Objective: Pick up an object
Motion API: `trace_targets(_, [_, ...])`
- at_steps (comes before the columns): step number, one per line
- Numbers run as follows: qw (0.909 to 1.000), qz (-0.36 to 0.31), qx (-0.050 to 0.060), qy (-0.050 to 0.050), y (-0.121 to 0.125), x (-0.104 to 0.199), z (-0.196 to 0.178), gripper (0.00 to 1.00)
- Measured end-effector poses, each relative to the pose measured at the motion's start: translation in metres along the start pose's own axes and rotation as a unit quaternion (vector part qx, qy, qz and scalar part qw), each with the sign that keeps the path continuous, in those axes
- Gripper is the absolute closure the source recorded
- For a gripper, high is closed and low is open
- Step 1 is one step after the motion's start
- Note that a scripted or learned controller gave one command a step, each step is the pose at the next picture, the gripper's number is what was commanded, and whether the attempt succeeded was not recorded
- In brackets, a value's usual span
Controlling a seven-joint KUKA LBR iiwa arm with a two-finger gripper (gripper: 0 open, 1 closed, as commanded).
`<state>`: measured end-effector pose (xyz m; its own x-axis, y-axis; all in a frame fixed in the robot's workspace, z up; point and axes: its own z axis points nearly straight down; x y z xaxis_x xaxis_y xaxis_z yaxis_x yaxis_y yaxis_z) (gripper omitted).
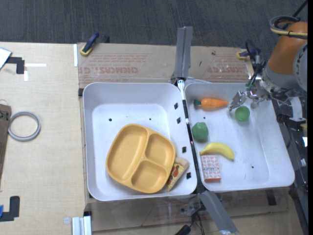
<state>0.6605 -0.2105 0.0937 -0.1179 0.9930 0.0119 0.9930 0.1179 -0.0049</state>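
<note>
camera view, from above, puts the claw (243,102) low over the upper part of the right bin (274,175), its metal tips spread a little and nothing between them. a small green ball (242,113) sits just below and beside the tips, touching or nearly so — the nearest pick, i'd judge. the carrot (213,103) lies just to the left of the claw, long axis left to right, leafy end pointing at the divider. further out in the same bin: a green pepper (199,131), a banana (218,151), a small red-and-white box (211,168). the left bin (98,146) holds a yellow divided plate (141,157) with a pizza slice (178,172) tucked against its right edge. a tape roll (23,126) rests on the table (44,180), well apart.
</note>
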Motion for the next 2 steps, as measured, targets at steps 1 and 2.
trace_targets(1, [1.0,-0.001,-0.004,-0.006,0.001,-0.002,-0.011,1.0])
trace_targets(2, [0.9936,-0.113,-0.003,-0.008,-0.003,-0.009,-0.186,1.0])
